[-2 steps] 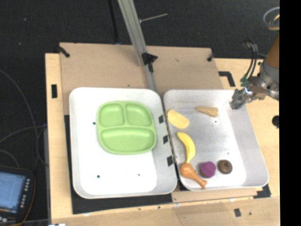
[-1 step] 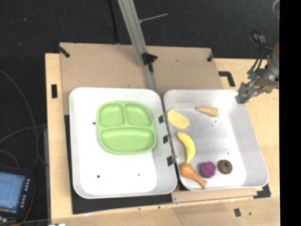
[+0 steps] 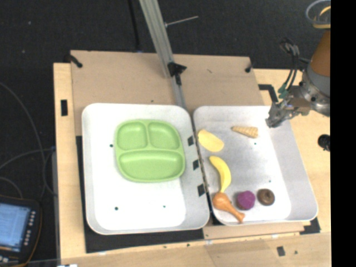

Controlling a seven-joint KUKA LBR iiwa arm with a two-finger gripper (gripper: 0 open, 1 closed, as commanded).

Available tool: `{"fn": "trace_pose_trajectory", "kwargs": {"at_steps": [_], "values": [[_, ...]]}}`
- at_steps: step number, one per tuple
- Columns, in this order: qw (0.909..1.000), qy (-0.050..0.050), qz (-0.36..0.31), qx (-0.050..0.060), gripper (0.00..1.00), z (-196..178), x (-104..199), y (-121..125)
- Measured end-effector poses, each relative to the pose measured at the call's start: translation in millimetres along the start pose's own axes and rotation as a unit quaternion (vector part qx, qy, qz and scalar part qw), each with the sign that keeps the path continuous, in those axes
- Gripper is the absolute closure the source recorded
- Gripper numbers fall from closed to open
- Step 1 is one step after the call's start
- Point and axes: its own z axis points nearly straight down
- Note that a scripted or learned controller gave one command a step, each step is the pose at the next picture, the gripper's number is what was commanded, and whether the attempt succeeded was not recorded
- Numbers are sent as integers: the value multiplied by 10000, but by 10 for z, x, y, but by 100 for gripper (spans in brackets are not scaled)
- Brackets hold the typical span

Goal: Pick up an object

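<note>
The right bin (image 3: pixel 283 166) holds several toy foods: a pale yellow slice (image 3: pixel 211 141), a banana (image 3: pixel 221 173), an orange drumstick (image 3: pixel 227 206), a purple ball (image 3: pixel 245 199), a brown donut (image 3: pixel 266 197) and a tan cone (image 3: pixel 245 130). My gripper (image 3: pixel 276 118) hangs over the bin's upper right edge, to the right of the cone and apart from it. Nothing shows between its tips.
The left bin (image 3: pixel 100 204) carries a green divided plate (image 3: pixel 149 151). A metal pole (image 3: pixel 158 32) slants down from the top to the gap between the bins. A small screen (image 3: pixel 16 221) lies off the bench at lower left.
</note>
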Motion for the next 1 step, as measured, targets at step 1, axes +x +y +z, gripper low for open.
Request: {"fn": "trace_pose_trajectory", "kwargs": {"at_steps": [1], "values": [[10000,4,-1,6,100,-5,438,-184]]}}
